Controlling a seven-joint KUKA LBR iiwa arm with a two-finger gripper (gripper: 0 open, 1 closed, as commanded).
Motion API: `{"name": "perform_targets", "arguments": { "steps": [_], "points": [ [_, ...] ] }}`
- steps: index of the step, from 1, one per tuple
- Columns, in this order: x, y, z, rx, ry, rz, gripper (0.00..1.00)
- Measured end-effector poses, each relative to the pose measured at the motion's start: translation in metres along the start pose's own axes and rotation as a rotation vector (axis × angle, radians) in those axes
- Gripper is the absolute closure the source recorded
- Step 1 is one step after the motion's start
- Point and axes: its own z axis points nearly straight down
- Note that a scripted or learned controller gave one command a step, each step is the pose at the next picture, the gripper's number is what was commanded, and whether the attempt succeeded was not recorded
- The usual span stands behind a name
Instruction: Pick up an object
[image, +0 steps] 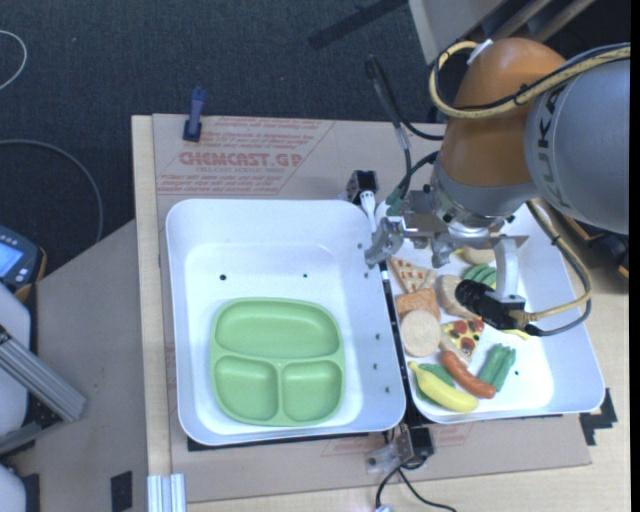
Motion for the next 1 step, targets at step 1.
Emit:
{"name": "perform_targets", "arguments": {
  "steps": [1],
  "points": [
    [0.0413, 0.0462, -0.0570, -0.030, 0.000, -0.007, 0.00]
  ]
}}
